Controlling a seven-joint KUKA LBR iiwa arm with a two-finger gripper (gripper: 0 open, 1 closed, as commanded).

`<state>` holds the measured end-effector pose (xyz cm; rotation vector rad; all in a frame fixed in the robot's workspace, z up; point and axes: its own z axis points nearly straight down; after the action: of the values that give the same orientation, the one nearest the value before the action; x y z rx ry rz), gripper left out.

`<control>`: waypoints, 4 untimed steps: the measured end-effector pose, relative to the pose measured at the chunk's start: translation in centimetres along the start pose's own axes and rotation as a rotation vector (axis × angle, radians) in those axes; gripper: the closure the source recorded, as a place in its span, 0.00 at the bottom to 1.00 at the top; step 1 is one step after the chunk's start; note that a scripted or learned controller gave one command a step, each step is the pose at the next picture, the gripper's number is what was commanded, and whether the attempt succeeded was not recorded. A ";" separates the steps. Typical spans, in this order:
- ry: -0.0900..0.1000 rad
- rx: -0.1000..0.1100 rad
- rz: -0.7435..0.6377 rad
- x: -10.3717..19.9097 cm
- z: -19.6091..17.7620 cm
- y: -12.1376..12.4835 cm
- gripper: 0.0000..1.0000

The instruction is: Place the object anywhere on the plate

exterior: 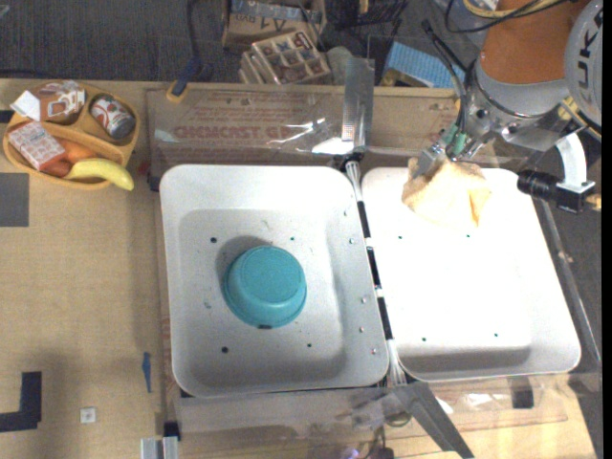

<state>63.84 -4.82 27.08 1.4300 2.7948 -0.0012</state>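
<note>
A teal round plate [266, 285] lies in the middle of the left white bin [191, 208]. At the far end of the right white bin [497, 295], a pale tan, soft-looking object [447, 195] hangs just over the floor. My gripper [435, 163] reaches down from the upper right and is shut on the object's top left corner. The orange and grey arm [535, 36] rises behind it. The object is well to the right of the plate, across the wall between the bins.
A yellow tray [19, 146] with a banana [101, 171] and toy foods sits on the bench at far left. A cardboard strip [249, 127] runs behind the bins. A black fitting [550, 187] juts from the arm at right.
</note>
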 end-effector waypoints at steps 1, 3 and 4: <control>0.003 0.002 -0.004 0.2 4.9 0.3 1.00; 0.004 -0.002 -0.792 8.3 6.5 4.7 1.00; 0.000 -0.005 -0.941 12.4 7.0 7.8 1.00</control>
<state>62.92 9.78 20.07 0.0070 3.1381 0.0044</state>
